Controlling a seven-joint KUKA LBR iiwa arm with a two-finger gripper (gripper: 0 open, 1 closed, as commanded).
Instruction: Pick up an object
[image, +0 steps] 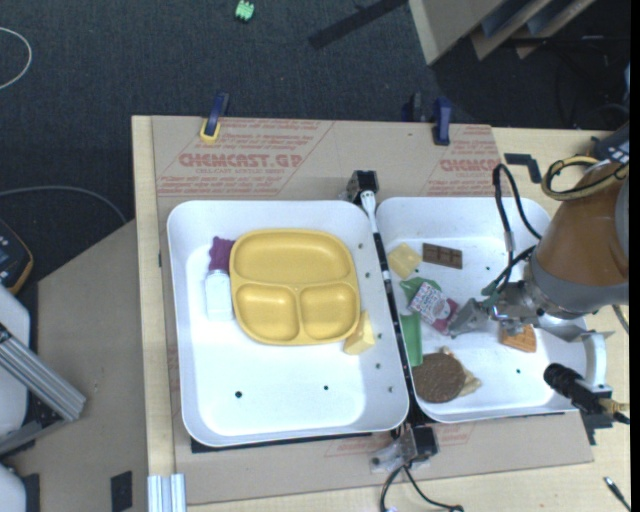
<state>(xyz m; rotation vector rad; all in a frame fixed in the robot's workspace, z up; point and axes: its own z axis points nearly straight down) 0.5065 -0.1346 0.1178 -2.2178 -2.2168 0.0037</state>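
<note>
My gripper (468, 318) is low in the right bin (520, 225), just right of a green and pink packet (425, 300). A round brown cookie (441, 377) lies in front of it. An orange wedge (518, 339) rests under the wrist to the right. Farther back are a brown chocolate bar (442, 256) and a pale yellow piece (403, 261). The arm's body hides part of the bin's right side.
The left bin (290, 400) holds a yellow divided plate (294, 284), a purple item (220, 252), a white bottle (217, 295) and a small yellow wedge (360, 337). A black divider rail (385, 285) runs between the bins. Cables (515, 205) loop above the arm.
</note>
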